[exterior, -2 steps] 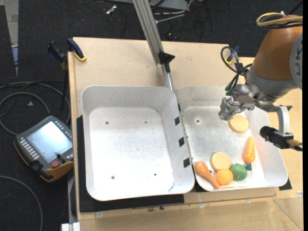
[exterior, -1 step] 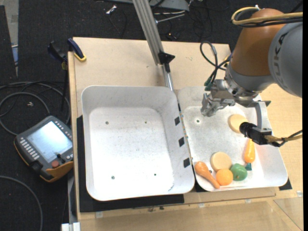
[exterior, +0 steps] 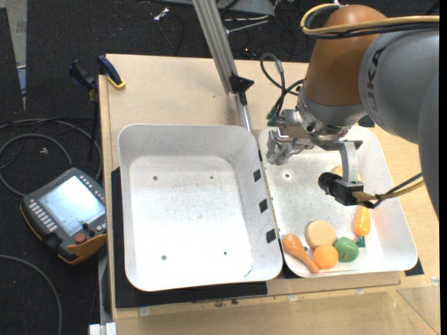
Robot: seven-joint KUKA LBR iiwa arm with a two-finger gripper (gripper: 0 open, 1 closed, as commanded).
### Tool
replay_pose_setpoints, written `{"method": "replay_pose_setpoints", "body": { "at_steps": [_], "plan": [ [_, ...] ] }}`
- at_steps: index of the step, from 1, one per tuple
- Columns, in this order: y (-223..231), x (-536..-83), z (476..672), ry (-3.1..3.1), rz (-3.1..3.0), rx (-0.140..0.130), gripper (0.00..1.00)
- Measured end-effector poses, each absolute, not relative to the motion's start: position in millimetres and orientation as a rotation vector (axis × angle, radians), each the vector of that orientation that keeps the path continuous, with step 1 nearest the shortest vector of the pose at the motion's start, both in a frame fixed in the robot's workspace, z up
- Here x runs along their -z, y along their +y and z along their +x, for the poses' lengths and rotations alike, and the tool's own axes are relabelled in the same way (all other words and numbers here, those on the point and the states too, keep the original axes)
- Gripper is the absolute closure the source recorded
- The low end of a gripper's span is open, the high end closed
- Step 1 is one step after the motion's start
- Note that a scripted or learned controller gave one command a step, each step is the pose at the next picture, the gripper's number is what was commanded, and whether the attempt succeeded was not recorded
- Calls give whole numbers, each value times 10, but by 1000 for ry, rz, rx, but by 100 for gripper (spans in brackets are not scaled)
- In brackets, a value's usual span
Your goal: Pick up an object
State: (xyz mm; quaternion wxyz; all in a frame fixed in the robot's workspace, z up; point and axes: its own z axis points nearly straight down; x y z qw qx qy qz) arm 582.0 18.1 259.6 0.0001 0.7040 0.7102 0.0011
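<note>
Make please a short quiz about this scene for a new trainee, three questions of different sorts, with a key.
1. True or false: the toy foods lie in the left bin.
2. What lies nearest the orange ball? A) green ball B) teach pendant C) clamp
3. Fill in: the carrot lies against the right bin's ____ wall.

Key: 1 false, they sit in the right bin's near corner. 2 A. 3 left.

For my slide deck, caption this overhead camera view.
Grey arm's gripper hovers over right white bin holding toy foods: orange carrot, green apple.
</note>
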Motion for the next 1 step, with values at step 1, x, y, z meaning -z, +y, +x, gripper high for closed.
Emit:
{"method": "replay_pose_setpoints", "body": {
  "at_steps": [1],
  "plan": [
    [698, -2578, 5925, 2230, 2212, -3, 100]
  ]
}}
